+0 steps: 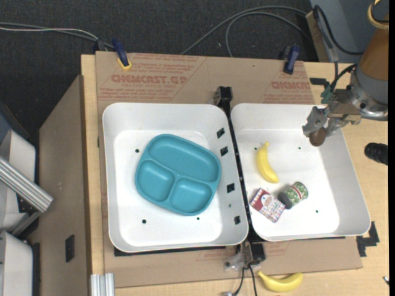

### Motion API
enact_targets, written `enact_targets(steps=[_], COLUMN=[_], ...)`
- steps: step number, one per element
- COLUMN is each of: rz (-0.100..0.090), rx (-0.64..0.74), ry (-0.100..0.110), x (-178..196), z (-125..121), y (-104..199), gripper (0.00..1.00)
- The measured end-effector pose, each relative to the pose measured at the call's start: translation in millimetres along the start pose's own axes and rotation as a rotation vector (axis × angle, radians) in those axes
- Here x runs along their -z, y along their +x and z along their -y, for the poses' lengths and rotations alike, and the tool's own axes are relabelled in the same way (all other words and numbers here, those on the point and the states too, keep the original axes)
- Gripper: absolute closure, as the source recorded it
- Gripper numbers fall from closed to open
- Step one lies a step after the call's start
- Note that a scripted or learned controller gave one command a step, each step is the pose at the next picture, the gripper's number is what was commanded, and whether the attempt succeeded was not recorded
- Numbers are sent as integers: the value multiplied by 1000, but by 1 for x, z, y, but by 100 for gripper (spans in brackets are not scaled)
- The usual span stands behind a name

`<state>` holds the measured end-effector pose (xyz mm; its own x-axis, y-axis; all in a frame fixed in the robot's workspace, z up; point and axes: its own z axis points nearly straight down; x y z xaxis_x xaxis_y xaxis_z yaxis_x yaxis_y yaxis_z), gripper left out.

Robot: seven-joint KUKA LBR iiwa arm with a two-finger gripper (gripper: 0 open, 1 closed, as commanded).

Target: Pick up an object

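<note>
the gripper (318, 130) hangs over the upper right part of the right bin (336, 184), and whether its fingers are spread or pressed together cannot be told from this slant; nothing shows between them. in that bin a banana (266, 163) lies near the left wall, with a small red-and-white packet (267, 205) below it and a green-labelled can (293, 194) on its side just beside the packet. the left bin (117, 165) holds a teal divided plate (178, 174), and a second banana (281, 280) lies on the worktop (154, 73) below the right bin.
</note>
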<state>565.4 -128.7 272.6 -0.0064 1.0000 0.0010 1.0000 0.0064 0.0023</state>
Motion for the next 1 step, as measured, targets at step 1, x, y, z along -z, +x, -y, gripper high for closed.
enact_targets(steps=[1], rz=[-1], rx=[0], ry=[2], x=[1], z=[-7], y=[52], gripper=[100])
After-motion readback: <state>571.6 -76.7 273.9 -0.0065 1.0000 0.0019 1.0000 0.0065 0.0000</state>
